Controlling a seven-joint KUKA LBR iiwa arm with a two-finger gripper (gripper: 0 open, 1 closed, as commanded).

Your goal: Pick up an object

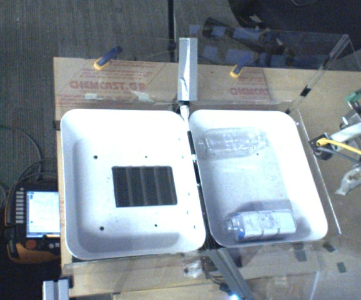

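Two clear plastic bottles lie on their sides in the right bin (305, 167). One bottle (233, 142) rests near the bin's far wall, its length running left to right. The other bottle (262, 224), with a pale label and a bluish cap end at its left, lies along the near wall. In the left bin (80, 167), a dark ribbed rectangular panel (144, 185) lies flat in the middle of the floor.
A metal post (187, 70) stands behind the seam between the bins. Clamps (107, 57) hold a cardboard sheet at the back. Yellow cable and white fittings (341, 144) sit past the right bin's right rim. A handheld device (40, 212) lies left of the bench.
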